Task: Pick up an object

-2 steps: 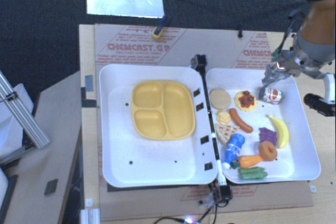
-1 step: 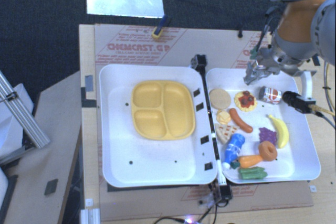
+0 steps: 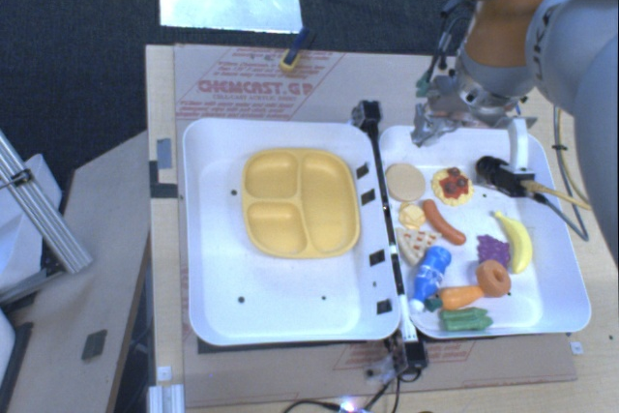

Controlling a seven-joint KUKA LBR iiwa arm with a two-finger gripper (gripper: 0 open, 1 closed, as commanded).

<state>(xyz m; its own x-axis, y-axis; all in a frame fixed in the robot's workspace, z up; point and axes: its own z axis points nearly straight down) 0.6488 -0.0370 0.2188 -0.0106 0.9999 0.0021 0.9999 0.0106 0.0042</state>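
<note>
The pincer (image 3: 426, 132) is hovering over the right bin's (image 3: 566, 295) far-left corner; whether it is released or clenched cannot be told. The toys are crowding that bin's left and middle: cookie (image 3: 405, 181), pizza (image 3: 452, 186), sausage (image 3: 445, 221), banana (image 3: 514, 240), bottle (image 3: 428, 275), carrot (image 3: 460, 297). The left bin (image 3: 208, 295) is carrying a yellow tray (image 3: 298, 202), with bare floor around it. The board (image 3: 253, 82) under the bins is reading "CHEMCAST".

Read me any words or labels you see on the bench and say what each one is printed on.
"CHEMCAST GP": red print on the brown protective sheet behind the left bin.
More red print on that sheet's front edge below the bins: too small and covered to read.
Toy food and yellow tray: no readable text.
</note>
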